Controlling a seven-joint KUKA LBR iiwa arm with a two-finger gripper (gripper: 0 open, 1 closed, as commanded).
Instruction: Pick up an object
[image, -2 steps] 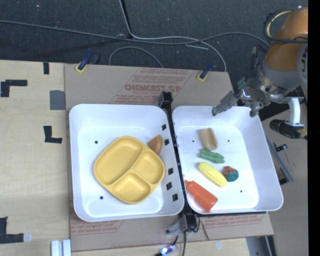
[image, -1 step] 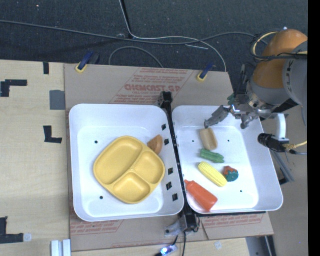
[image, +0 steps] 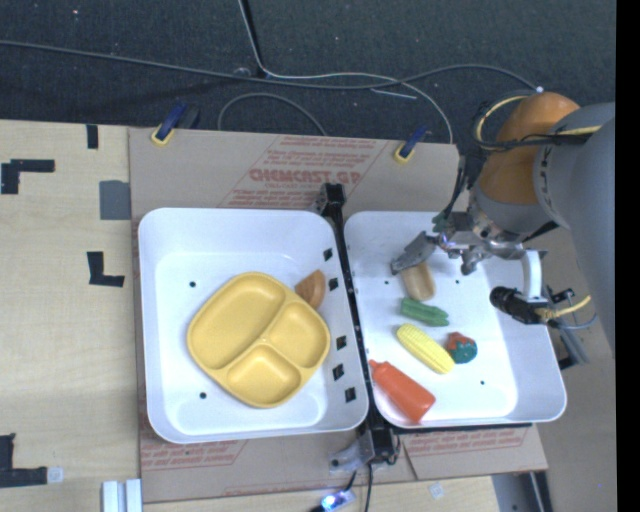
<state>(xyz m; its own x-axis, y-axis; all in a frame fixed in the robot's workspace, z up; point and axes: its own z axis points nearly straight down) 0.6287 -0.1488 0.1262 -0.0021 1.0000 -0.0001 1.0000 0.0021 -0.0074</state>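
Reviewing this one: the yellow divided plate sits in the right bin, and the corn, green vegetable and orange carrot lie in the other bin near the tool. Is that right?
Not quite. The camera view shows the yellow divided plate in the left bin, not the right. The corn, green vegetable and orange carrot lie in the right bin, near the tool.

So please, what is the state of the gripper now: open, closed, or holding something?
Gripper: cannot be told; it hangs just above the tan food piece in the right bin.
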